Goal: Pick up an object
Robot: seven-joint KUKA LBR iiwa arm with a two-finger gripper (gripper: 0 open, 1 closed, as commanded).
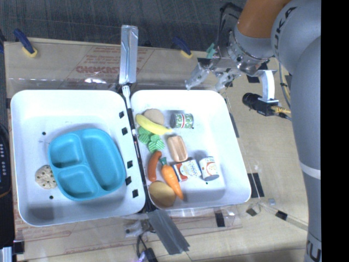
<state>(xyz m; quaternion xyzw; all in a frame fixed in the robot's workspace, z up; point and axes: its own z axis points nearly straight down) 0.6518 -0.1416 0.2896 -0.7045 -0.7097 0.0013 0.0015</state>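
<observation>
Two white bins side by side on the desk (262, 146). Left bin (32, 113) fills the left half of the frame and holds a blue divided plate (84, 164) at its centre, with a round cookie (46, 177) just beside the plate's lower left edge.

Right bin (218, 119) sits centre frame and carries the toy food, all clustered along its left side: a banana (151, 125) near the upper left, a tan roundish piece (155, 115) touching it from above, a green-labelled can (182, 120) lying on its side just to the right. Below the banana, a green leafy piece (152, 142), then a hot dog bun (176, 148) to its right. Lower down, a red-brown sausage (154, 165), an orange carrot (172, 180) slanting down to the right, a small carton (190, 170) and a small white can (209, 168) beside it. A potato (162, 194) lies at the bin's lower left corner, touching the carrot's tip.

Arm comes in from the upper right — orange band at the top of the frame, grey body down the right side. Gripper (210, 79) hangs over the right bin's upper rim, well apart from the food. Its jaws stand spread apart, nothing between them — no object is picked up.

A metal clamp bar (128, 53) stands between the bins at the top edge.
</observation>
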